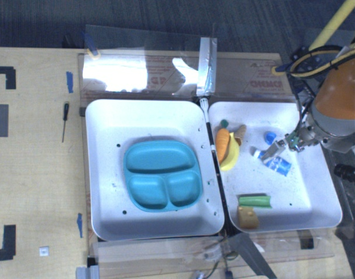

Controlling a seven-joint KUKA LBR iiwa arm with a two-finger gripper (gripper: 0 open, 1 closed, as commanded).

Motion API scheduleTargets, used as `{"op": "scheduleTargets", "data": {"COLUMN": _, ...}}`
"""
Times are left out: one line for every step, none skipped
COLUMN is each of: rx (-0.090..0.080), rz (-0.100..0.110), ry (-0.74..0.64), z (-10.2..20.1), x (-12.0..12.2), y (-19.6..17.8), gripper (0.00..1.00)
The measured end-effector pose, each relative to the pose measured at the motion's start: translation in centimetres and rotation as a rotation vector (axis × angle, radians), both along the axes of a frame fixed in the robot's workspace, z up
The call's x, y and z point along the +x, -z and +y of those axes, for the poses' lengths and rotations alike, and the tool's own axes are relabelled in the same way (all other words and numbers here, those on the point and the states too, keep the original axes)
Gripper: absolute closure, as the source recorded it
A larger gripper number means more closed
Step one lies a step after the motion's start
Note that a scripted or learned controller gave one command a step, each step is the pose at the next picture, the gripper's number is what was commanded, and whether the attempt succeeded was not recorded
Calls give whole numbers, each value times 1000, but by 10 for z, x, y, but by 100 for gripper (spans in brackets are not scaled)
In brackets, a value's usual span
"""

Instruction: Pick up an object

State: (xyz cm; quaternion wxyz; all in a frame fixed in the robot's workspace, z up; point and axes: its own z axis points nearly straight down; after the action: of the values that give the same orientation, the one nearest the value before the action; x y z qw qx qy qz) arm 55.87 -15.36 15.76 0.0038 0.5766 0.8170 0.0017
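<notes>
Carrot (223, 144), smooth tapered orange, against curved yellow banana (231, 156).

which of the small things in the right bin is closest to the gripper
The small blue and white packet, lying just below the gripper. The round blue cap sits slightly farther, above it; the orange carrot toy, yellow banana and green block lie well away.

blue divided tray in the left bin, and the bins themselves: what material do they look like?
Blue divided tray: looks like moulded plastic, matte to satin; uniform colour, rounded compartment edges, soft highlights.
Left bin and right bin: probably thin formed plastic, smooth and slightly glossy; rounded corners, even white. Painted metal can't be ruled out.
</notes>
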Motion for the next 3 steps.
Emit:
{"op": "scheduleTargets", "data": {"rx": 2, "rz": 4, "ry": 146, "z": -7, "x": 6, "y": 71, "gripper": 0}}
{"op": "scheduleTargets", "data": {"rx": 1, "rz": -4, "ry": 147, "z": -8, "x": 8, "y": 58, "gripper": 100}}
{"op": "scheduleTargets", "data": {"rx": 3, "rz": 6, "ry": 332, "z": -13, "x": 28, "y": 64, "gripper": 100}}
